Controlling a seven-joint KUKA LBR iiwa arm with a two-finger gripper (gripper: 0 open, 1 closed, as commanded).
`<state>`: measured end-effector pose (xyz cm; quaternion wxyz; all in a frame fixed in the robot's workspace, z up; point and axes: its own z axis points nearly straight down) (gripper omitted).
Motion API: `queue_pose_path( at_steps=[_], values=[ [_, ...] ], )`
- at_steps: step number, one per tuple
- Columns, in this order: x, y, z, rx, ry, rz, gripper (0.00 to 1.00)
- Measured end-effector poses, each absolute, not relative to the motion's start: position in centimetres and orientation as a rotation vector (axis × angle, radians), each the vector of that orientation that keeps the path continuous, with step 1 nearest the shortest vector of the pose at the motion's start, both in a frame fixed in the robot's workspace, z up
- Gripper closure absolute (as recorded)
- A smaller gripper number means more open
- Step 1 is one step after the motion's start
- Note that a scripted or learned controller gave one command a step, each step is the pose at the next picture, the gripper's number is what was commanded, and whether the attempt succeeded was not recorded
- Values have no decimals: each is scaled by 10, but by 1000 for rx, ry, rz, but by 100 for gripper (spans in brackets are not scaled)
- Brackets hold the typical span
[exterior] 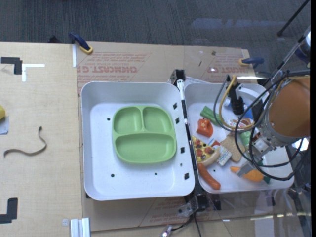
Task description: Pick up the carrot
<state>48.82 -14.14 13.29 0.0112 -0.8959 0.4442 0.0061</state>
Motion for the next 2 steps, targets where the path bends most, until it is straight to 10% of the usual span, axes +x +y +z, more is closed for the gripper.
queue_pose_path(
  at_steps=[1,2],
  values=[
    [481,-146,91,-2778,1459,9,0],
    [482,-143,99,-2774,1456,10,100]
  ],
)
